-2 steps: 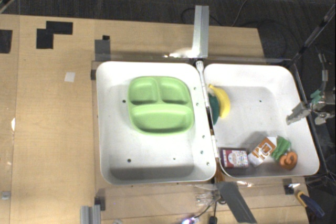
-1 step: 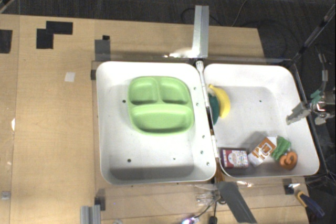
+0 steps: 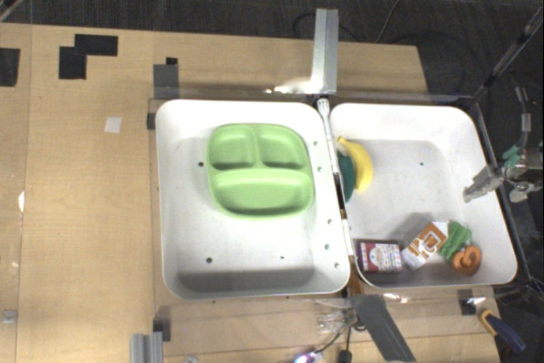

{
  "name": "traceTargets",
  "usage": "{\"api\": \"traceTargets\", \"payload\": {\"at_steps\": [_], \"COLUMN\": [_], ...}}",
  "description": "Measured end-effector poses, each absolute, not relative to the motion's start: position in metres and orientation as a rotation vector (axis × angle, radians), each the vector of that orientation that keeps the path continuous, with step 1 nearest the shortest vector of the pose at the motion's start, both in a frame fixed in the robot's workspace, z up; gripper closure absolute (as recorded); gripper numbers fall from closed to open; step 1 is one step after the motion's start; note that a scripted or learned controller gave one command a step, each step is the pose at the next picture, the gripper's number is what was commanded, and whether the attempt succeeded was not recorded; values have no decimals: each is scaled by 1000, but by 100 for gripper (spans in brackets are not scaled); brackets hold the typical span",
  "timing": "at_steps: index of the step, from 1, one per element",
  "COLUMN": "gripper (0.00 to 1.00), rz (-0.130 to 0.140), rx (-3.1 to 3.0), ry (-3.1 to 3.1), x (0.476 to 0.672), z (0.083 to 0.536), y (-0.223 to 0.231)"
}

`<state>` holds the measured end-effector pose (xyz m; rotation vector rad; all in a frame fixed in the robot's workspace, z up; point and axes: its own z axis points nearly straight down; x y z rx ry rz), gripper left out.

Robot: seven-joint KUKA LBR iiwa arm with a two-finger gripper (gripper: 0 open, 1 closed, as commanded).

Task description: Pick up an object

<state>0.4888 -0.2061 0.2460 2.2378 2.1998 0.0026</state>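
Found the gripper [image 3: 488, 183] low over the right side of the right bin [image 3: 399, 125], just inside its wall. Could not tell whether it stood wide or narrow; made out nothing carried in it.

Counted the candidates in that bin: a banana [image 3: 359, 165] against the dividing wall, well apart from the gripper; a dark maroon carton [image 3: 380, 256] at the near wall; a white-and-orange carton [image 3: 427, 242] touching or nearly touching it; a toy carrot [image 3: 464, 253] with green leaves, just beside that carton in the near right corner. Noted a green divided plate [image 3: 259, 168] lying flat in the left bin [image 3: 183, 208].

Judged the pick not yet begun. Judged the banana the cleanest target: alone on bare floor on its open side, though tight to the wall on the other. Called for a descent centred on its middle, closing across the narrow width, clear of the divider. Reckoned the corner cluster riskier: crowded pieces, likely to be nudged or half-caught. Advised a straight lift and a check of the hold before moving off.
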Motion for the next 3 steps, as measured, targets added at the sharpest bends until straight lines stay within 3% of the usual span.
{"api": "traceTargets", "payload": {"at_steps": [2, 3], "gripper": [0, 0], "rz": [3, 2], "rx": [2238, 2140], "ry": [2200, 2297], "x": [489, 489], "z": [246, 210], "y": [-206, -197]}}
